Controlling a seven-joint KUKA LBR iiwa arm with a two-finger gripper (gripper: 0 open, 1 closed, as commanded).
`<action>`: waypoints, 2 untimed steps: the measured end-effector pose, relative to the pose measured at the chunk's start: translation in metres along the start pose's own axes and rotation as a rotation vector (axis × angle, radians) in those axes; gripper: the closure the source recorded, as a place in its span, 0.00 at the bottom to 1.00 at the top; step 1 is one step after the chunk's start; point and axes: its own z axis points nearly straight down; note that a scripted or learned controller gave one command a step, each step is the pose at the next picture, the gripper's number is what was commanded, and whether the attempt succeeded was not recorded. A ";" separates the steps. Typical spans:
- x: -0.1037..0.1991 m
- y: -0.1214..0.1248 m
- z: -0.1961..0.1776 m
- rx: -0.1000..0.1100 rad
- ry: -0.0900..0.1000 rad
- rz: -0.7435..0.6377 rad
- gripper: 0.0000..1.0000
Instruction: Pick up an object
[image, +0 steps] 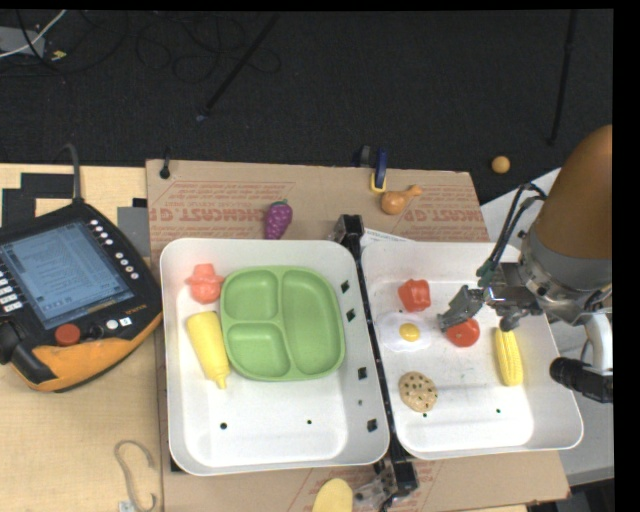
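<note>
You have two white bins: the left bin (190, 420) holds three items, the right bin (540, 430) five beneath the gripper (462, 310). Three more toy foods lie outside on the cardboard (220, 205).

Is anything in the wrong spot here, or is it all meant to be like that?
A few toy foods lie outside the bins: purple grapes and an orange pear on the cardboard behind, and a yellow piece at the front edge. Inside the bins, nothing looks tipped or broken.
</note>
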 end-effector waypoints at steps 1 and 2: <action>0.000 0.002 -0.005 -0.011 -0.002 -0.002 0.00; 0.007 0.009 0.042 -0.005 0.000 -0.004 0.00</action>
